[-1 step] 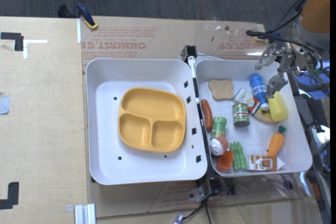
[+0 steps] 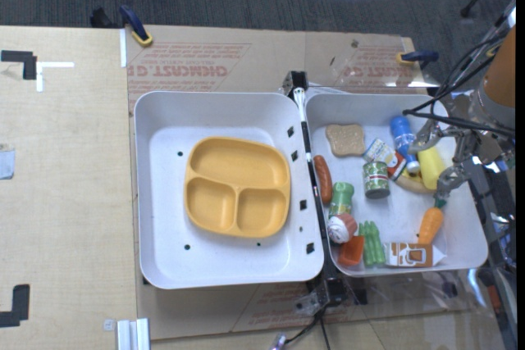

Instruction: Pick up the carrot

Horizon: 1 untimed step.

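The carrot [image 2: 430, 225], orange with a small green top, lies in the right bin [image 2: 467, 246] near its right wall, pointing toward the front. My gripper [image 2: 433, 162] hangs over the bin's right side, just behind the carrot and apart from it. Its fingers [image 2: 452, 175] stand spread open. A yellow item [image 2: 430, 163] lies under the gap between them, and I cannot tell whether they touch it.
The right bin also holds a bread slice [image 2: 345, 140], blue bottle [image 2: 400, 132], green can [image 2: 376, 179], sausage [image 2: 323, 179], banana [image 2: 413, 182], green beans [image 2: 372, 244] and a small carton [image 2: 408, 255] just in front of the carrot. A yellow divided plate [image 2: 239, 186] sits in the left bin [image 2: 156, 201].
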### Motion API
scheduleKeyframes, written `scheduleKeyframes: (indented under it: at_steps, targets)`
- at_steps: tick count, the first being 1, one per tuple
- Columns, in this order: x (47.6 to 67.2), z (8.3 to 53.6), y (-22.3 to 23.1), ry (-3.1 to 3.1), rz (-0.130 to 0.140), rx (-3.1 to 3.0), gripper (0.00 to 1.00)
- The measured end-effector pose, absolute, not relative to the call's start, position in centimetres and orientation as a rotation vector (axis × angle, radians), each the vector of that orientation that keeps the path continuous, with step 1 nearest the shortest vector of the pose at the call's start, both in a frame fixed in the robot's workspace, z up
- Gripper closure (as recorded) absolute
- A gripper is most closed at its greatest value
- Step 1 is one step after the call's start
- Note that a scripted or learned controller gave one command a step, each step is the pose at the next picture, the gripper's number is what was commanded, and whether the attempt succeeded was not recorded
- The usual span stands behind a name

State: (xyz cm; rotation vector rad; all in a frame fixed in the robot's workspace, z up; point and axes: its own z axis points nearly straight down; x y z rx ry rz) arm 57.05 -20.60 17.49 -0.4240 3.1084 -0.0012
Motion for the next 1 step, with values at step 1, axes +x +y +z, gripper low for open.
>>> scheduleKeyframes:
  at_steps: [1]
  targets:
    - [51.37, 9.26, -22.17, 3.100, -0.001, -0.482, 0.00]
